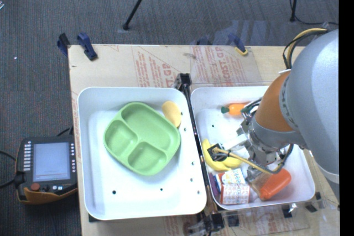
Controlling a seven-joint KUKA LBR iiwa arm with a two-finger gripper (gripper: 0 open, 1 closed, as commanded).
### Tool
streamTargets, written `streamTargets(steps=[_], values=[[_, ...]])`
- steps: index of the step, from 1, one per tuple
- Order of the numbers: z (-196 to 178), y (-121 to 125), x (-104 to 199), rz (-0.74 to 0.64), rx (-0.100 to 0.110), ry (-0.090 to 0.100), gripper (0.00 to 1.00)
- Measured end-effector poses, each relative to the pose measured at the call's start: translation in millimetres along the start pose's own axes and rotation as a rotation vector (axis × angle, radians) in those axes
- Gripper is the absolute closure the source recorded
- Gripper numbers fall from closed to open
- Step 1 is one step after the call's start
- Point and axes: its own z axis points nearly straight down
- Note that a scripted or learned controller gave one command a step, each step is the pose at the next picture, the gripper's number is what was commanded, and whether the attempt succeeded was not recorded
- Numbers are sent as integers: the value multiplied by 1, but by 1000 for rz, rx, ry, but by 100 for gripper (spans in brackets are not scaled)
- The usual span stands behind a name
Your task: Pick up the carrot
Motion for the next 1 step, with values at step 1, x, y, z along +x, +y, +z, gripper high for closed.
streamTargets(steps=[1], values=[[-2, 42, 34, 66, -4, 2, 0]])
